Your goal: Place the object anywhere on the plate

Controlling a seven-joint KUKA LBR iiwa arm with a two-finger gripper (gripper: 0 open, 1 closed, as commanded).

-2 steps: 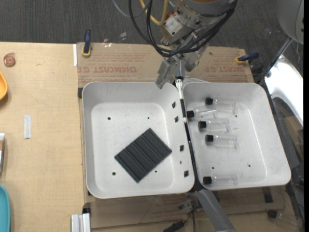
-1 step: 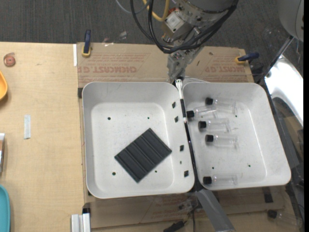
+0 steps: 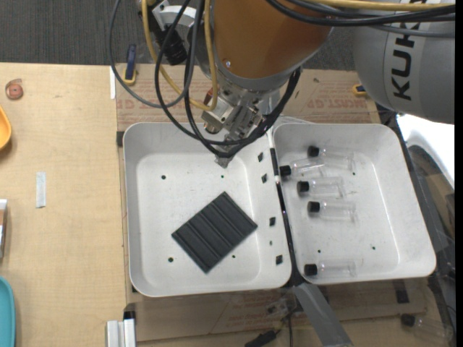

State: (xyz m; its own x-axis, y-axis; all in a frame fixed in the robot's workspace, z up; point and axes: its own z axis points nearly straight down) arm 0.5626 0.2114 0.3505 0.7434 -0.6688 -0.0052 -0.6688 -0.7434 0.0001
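Camera view: dark grey ribbed rectangular plate [image 3: 215,231] lies flat in the left white bin [image 3: 145,186], long axis diagonal, lower-left to upper-right. Clear plastic vials with black caps [image 3: 322,188] lie in the right white bin [image 3: 391,194], right of the plate, mostly with caps pointing left, long axes roughly horizontal. Gripper [image 3: 223,159] hangs above the plate's upper corner, apart from it; cannot tell its grasp state.

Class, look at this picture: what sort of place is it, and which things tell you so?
Probably a robotics lab or test bench. A grey and orange KUKA arm trailing loose cables reaches over two shallow white bins, one holding clear black-capped vials, the other a dark ribbed rectangular plate.
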